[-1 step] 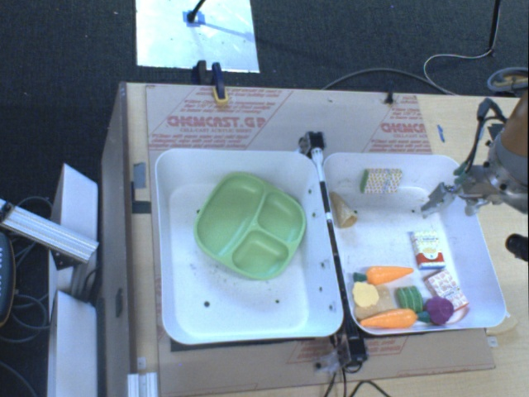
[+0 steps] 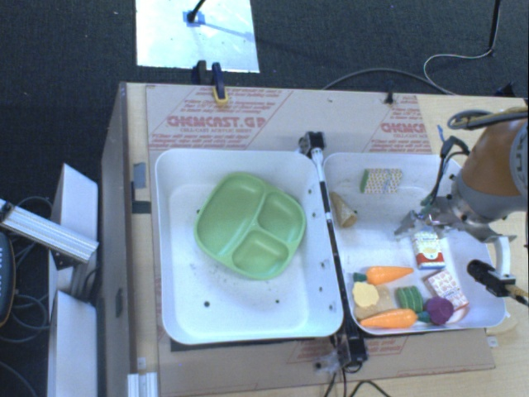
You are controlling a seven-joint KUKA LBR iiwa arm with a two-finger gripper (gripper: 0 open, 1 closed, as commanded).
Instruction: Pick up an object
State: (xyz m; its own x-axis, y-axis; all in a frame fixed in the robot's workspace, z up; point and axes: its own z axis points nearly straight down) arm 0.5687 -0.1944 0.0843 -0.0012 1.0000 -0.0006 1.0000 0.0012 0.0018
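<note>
In the right bin (image 2: 388,222) my gripper (image 2: 419,222) hangs low at the right side, just above a small white and red carton (image 2: 427,251). The grey arm with its orange band (image 2: 496,160) reaches in from the right edge. Near the bin's front lie an orange carrot (image 2: 388,275), a second carrot (image 2: 388,319), a yellow piece (image 2: 364,294), a green item (image 2: 409,298), a purple item (image 2: 439,310) and a red checkered box (image 2: 446,284). A patterned packet (image 2: 381,180) lies at the back, and a brown cone (image 2: 344,214) rests by the left wall.
The left bin (image 2: 178,246) holds a green divided plate (image 2: 250,224). A black rod (image 2: 321,193) runs along the wall shared by the two bins. Cables (image 2: 430,64) trail behind the bench, and a black part of the arm (image 2: 488,275) juts over the right bin's rim.
</note>
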